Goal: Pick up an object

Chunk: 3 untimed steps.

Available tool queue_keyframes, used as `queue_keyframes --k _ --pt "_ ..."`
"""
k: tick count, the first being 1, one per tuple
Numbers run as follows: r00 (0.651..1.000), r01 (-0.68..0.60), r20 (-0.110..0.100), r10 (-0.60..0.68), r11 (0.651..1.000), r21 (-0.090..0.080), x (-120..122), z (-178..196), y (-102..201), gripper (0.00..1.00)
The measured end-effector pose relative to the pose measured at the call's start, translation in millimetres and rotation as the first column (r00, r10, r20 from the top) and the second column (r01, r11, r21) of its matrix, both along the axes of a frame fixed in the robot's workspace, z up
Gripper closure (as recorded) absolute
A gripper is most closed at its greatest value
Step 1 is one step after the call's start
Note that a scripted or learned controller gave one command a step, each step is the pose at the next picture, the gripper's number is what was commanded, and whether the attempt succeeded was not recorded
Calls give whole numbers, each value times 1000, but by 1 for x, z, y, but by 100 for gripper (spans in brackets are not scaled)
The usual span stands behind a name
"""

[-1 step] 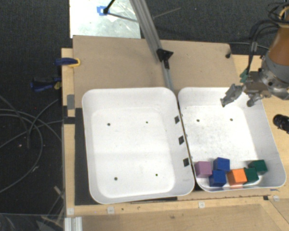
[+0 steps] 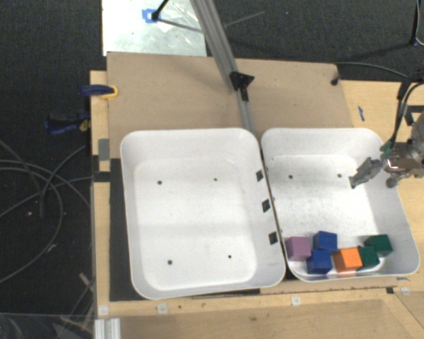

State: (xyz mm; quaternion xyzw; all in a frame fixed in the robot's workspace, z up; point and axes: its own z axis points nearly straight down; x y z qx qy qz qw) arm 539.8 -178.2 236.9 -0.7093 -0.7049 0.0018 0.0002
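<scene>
Note that the fingers (image 2: 373,173) hang over the right bin (image 2: 325,154) at its 3 o'clock side, spread apart with nothing between them. The blocks (image 2: 337,253) lie bunched at the bin's 6 o'clock wall, probably slid against it. The left bin (image 2: 191,147) sits alongside on the desk (image 2: 169,90).

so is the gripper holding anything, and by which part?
Nothing held. The gripper sits over the right bin, apart from the blocks at its near edge.
</scene>
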Motion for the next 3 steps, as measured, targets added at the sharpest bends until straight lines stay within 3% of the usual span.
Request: queue_keyframes --k 1,2,3 --pt "1000 -12 -4 13 1000 7 -42 -93 66 0" --pt "1000 -6 9 6 1000 0 -25 -51 35 0" --pt "1000 -21 15 21 1000 3 47 -4 104 0"
